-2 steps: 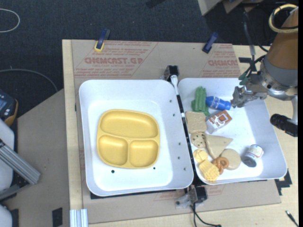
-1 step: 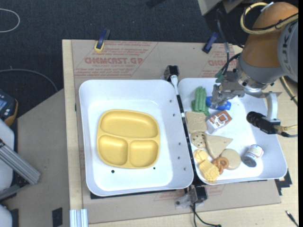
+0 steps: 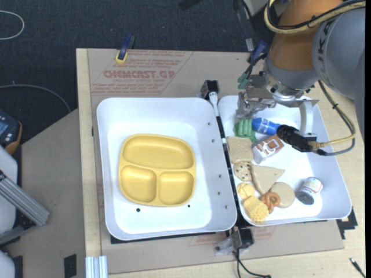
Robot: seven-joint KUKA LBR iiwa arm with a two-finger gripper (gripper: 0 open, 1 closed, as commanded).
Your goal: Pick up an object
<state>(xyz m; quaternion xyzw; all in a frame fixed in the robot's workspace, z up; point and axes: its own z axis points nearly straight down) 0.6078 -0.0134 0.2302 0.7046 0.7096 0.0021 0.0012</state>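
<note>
Camera view: I've got the gripper [image 3: 250, 110] low over the far-left corner of the right bin [image 3: 336, 198], just above a green object [image 3: 244, 127]. Can't tell whether it's clenched or released, the wrist hides that. Beside the green object sits a blue-and-white bottle [image 3: 266, 124]. Nearer the front: cracker [image 3: 242, 170], pretzel [image 3: 269, 200], small can [image 3: 310, 189]. Left bin [image 3: 110, 120] holds a yellow divided tray [image 3: 156, 169].

- Green ridged object [image 3: 245, 127] lies below my wrist, far end of the right bin [image 3: 333, 172].
- Blue-and-white tube [image 3: 265, 125] lies touching it, on its right.
</note>
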